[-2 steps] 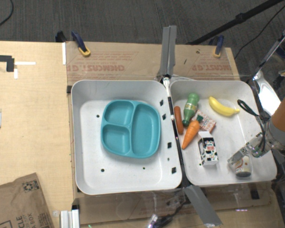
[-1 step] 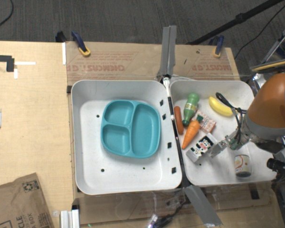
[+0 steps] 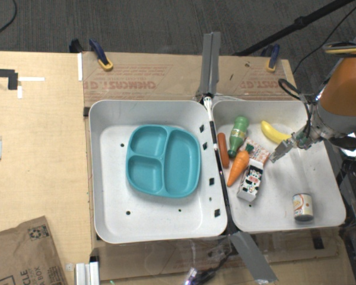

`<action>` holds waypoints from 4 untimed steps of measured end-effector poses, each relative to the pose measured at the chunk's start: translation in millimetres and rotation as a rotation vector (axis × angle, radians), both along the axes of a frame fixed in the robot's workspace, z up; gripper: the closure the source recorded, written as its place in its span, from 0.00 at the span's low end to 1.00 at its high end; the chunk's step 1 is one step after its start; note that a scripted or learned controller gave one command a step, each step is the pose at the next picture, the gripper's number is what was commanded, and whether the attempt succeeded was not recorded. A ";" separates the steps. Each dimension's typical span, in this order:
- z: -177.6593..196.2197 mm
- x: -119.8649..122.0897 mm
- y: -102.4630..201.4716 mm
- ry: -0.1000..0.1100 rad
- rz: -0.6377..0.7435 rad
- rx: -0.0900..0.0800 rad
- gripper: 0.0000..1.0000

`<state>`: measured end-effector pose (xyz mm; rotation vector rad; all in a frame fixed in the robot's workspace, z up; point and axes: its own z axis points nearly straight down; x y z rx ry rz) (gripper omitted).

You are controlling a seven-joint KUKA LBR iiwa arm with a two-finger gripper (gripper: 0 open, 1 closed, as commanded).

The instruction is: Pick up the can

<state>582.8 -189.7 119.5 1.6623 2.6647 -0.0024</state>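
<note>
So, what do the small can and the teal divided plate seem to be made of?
The small cylindrical can with the orange and white label, lying in the right white bin, looks like metal under a printed label: its end is greyish. The teal three-compartment plate looks like moulded plastic, smooth and uniformly coloured with soft highlights.

The can (image 3: 302, 207) stands in the right bin (image 3: 329, 221), near its front right corner. The gripper (image 3: 280, 152) hovers well apart, beside the banana (image 3: 275, 133).
</note>
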 end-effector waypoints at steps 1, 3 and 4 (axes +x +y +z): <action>12.2 -46.4 -31.8 0.002 0.065 0.001 0.00; -29.3 -96.8 -32.3 0.002 0.008 0.002 0.00; -29.8 -105.1 -31.8 0.003 0.212 0.003 0.00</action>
